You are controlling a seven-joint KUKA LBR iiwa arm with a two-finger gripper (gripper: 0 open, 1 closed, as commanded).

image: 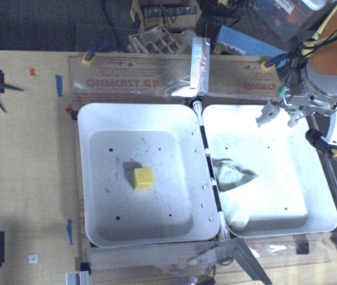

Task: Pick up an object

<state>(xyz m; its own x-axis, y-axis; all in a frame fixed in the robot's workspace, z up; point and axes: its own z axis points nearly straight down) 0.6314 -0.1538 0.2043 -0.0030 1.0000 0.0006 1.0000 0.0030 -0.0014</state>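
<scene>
My claw (279,115) hangs over the far right corner of the right bin (317,218), fingers spread apart and holding nothing. A crumpled clear wrapper (232,174) lies in that bin toward its left wall. The yellow block (143,178) sits well off to my left, mid-floor in the left bin (97,123), squarish with no long axis.

1. There are two white bins: the left bin (97,129) and the right bin (311,212).
2. There is one yellow block (143,179), in the left bin.
3. There is one clear crumpled item (231,175), in the right bin.
4. There is one arm (334,52) with one gripper (281,114).
</scene>
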